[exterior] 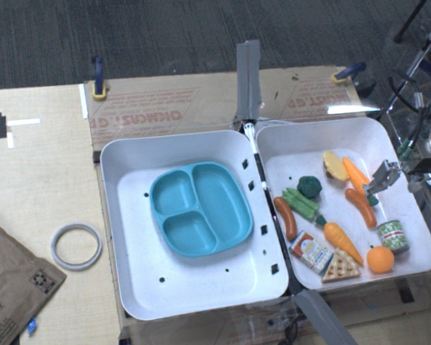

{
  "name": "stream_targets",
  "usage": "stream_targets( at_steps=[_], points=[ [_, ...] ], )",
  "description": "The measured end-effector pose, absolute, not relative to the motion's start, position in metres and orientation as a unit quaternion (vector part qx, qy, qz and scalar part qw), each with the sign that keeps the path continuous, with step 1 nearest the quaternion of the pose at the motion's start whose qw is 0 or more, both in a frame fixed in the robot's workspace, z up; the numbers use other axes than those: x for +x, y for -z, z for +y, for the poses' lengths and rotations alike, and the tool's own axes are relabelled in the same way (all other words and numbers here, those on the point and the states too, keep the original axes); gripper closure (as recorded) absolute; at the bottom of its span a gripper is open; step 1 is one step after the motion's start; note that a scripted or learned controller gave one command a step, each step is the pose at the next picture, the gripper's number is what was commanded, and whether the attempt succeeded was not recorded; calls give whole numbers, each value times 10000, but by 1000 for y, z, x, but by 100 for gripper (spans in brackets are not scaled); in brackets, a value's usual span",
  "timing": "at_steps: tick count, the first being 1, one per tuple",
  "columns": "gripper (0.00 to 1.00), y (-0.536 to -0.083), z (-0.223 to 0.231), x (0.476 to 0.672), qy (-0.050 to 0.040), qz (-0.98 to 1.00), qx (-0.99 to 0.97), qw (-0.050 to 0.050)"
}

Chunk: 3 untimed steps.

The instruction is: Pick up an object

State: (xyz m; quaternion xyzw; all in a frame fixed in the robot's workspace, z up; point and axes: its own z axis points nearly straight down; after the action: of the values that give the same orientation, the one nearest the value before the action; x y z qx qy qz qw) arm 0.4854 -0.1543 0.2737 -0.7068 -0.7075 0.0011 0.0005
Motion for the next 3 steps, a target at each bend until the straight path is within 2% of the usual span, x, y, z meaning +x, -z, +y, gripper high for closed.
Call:
stream_targets(
  at_steps=[1,2,3],
  points=[
    [0,-116,-165,477,-4,-7864,-6177,13],
    [0,-91,-117,493,-4,-7670,-6417,6],
    [100,-100,-117,493,-7,-7657,-6432,9]
  ],
)
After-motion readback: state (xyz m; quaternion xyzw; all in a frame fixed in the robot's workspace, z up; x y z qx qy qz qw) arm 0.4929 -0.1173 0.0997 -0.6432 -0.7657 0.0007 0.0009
